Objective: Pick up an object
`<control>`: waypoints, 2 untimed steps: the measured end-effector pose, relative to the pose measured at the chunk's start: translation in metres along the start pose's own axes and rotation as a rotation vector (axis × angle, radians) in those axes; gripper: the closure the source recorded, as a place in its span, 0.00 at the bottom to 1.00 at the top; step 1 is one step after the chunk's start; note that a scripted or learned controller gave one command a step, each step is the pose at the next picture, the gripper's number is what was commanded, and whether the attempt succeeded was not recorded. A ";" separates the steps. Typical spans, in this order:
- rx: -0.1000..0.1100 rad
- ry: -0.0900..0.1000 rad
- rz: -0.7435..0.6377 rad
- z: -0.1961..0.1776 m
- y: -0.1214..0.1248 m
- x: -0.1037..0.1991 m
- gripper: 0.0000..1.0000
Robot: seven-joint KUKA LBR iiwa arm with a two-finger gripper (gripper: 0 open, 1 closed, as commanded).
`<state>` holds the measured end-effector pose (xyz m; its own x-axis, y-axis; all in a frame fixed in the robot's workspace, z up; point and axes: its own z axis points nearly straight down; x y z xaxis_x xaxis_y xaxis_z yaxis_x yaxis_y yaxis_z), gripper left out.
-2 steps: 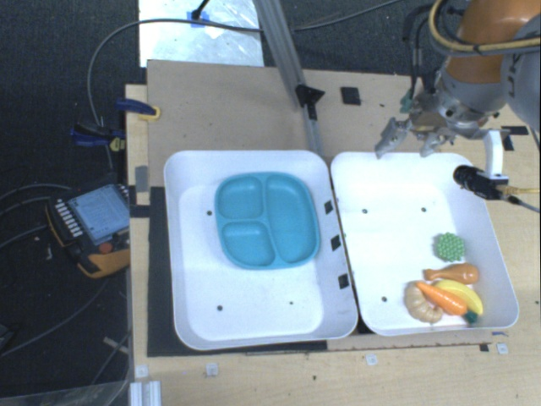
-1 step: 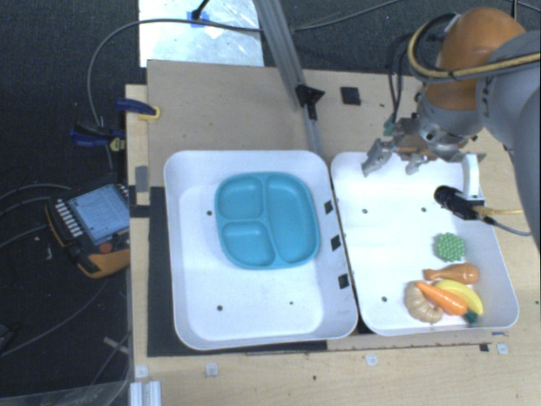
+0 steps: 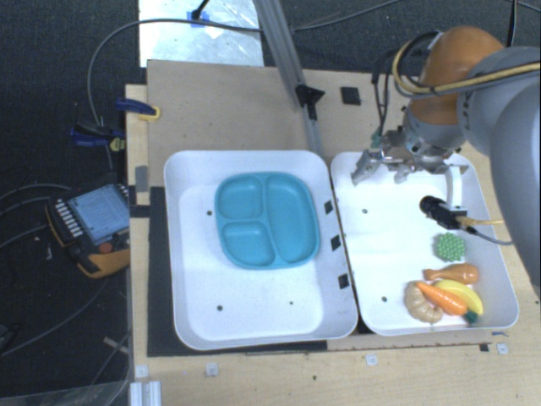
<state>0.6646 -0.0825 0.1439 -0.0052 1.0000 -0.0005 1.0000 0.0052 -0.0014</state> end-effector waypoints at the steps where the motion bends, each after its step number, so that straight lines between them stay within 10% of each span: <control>1: 0.000 0.000 0.001 0.052 0.000 0.000 0.00; 2: -0.006 0.000 -0.001 0.037 0.002 0.000 1.00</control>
